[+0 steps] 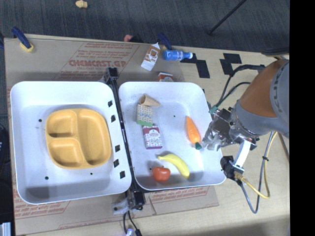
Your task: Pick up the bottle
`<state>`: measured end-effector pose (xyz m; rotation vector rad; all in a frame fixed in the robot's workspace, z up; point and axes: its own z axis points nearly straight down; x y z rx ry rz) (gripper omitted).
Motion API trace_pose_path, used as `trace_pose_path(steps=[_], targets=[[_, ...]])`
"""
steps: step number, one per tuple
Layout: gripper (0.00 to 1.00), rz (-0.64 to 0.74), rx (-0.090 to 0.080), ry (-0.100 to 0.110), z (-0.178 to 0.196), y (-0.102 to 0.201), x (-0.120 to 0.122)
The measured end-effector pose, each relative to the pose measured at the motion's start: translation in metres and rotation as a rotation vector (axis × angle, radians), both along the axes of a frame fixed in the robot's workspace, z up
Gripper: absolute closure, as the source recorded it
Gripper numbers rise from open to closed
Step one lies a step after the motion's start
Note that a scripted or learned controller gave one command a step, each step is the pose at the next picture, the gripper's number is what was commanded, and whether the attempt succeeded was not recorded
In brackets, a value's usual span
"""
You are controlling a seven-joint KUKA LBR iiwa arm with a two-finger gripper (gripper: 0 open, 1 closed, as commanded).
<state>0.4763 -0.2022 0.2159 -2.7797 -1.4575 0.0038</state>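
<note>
A small blue bottle (175, 55) with a clear body lies on its side on the cardboard behind the right bin (197, 90), outside it. My gripper (208, 140) hangs over the right rim of that bin, just right of the green end of an orange carrot (192, 130). It is far from the bottle, and I see nothing held in it.
The right bin also holds a patterned carton (145, 112), a dark red snack bar (153, 136), a banana (176, 163) and a tomato (161, 173). A yellow divided plate (78, 137) sits in the left bin (24, 102). A small carton (150, 57) lies beside the bottle.
</note>
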Motion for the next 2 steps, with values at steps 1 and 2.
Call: trace_pose_path(steps=[1, 2], targets=[[1.00, -0.192, -0.001, 0.000, 0.0210, -0.0024, 0.0000], [1.00, -0.270, 0.002, 0.003, 0.0119, -0.0008, -0.0004]])
